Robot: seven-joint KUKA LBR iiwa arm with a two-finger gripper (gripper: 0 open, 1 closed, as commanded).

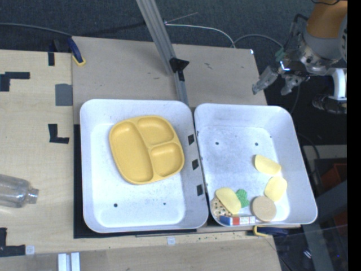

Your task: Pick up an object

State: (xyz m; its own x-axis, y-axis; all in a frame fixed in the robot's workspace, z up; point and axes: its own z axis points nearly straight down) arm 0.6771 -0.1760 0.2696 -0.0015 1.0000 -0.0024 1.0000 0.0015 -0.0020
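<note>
One fixed camera looks down at a slant from above the bench (pixel 135 61), far enough back to frame both white bins (pixel 93 151) side by side, arm (pixel 324 27) entering at right.

A glossy yellow plastic three-compartment tray (pixel 147 149) lies in the scuffed, speck-marked matt white plastic left bin (pixel 96 168). Left of that bin, a clear plastic bottle (pixel 16 191) rests on the pale wood-grain bench top (pixel 34 151); above it slants a ribbed grey metal rail (pixel 153 17).
</note>
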